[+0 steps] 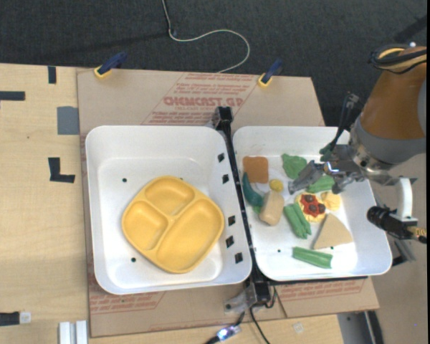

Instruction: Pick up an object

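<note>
My jaws (306, 180), aperture impossible to tell, hover over crowded toy food in the right bin (376, 264). At their six o'clock, the pizza slice (312, 204) abuts neighbours; I risk pinching two pieces, or none.

You see a yellow divided plate (173, 223) lying in the left white bin (104, 149), on a cardboard sheet (193, 99).

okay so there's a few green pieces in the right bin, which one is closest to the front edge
The long green piece lying crosswise at the front of the right bin, just below the tan wedge. The other green pieces sit farther back, toward the bin's middle and rear.
</note>
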`<state>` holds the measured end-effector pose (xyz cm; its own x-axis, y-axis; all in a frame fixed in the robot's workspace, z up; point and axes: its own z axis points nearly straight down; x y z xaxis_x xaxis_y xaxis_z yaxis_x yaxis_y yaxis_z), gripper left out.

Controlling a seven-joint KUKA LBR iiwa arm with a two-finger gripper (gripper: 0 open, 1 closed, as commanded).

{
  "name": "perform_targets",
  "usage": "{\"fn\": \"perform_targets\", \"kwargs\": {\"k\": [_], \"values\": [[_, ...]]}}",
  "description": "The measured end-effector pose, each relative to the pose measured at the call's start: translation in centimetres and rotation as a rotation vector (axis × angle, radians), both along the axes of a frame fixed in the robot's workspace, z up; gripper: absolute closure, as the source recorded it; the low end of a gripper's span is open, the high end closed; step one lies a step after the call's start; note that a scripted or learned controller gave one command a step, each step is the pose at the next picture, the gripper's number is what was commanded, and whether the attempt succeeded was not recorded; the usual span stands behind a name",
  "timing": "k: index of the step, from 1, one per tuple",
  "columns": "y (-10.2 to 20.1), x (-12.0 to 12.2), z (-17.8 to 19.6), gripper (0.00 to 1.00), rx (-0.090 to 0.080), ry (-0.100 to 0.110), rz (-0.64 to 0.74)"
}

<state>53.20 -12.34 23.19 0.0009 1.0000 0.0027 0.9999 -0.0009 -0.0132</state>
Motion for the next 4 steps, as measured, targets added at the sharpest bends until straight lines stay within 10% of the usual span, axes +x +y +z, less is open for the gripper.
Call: {"fn": "perform_targets", "kwargs": {"k": [1,4], "values": [[0.0,0.2,0.5,0.00,-0.002,-0.010,0.002],[1.1,0.4,-15.0,0.00,-0.003,-0.010,0.002]]}}
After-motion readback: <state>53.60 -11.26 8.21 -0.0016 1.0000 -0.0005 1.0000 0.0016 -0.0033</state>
